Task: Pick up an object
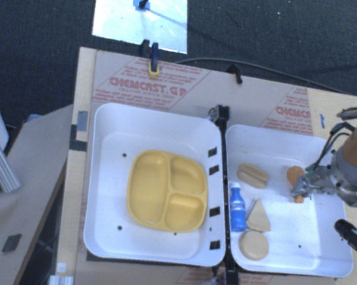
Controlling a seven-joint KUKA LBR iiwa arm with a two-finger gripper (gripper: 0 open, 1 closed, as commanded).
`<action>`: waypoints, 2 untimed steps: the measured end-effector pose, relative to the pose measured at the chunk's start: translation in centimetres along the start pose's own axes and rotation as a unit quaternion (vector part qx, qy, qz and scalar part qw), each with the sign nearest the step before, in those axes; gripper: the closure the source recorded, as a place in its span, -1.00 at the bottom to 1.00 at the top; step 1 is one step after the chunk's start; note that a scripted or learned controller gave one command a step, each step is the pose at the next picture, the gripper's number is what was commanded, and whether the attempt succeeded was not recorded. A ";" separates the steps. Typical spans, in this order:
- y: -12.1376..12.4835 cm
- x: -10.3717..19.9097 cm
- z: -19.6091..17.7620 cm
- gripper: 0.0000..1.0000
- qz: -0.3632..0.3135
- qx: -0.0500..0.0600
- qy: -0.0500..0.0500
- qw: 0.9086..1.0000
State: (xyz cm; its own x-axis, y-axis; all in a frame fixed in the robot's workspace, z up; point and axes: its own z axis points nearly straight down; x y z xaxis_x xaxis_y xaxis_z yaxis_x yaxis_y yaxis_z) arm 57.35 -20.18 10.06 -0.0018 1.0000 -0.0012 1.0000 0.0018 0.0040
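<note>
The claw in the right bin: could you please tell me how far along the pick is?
Done: the arm has reached into the right bin, with the claw low beside an orange object. In hand: nothing visibly lifted; the grip itself is unclear. Left: grasping and raising one item. The blue bottle and three tan pieces lie on the bin floor.

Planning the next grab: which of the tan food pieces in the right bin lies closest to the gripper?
The oblong bread piece, uppermost of the three tan pieces. The wedge and round piece lie farther from the gripper.
</note>
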 end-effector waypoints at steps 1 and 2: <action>0.8 0.4 -4.6 1.00 -0.001 0.000 0.000 1.000; 2.0 0.1 -10.2 1.00 -0.001 -0.001 0.000 1.000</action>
State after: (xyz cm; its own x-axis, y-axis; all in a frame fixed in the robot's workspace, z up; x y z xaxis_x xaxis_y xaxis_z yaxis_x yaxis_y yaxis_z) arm 59.27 -20.09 20.24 -0.0043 1.0000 -0.0021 1.0000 0.0043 0.0057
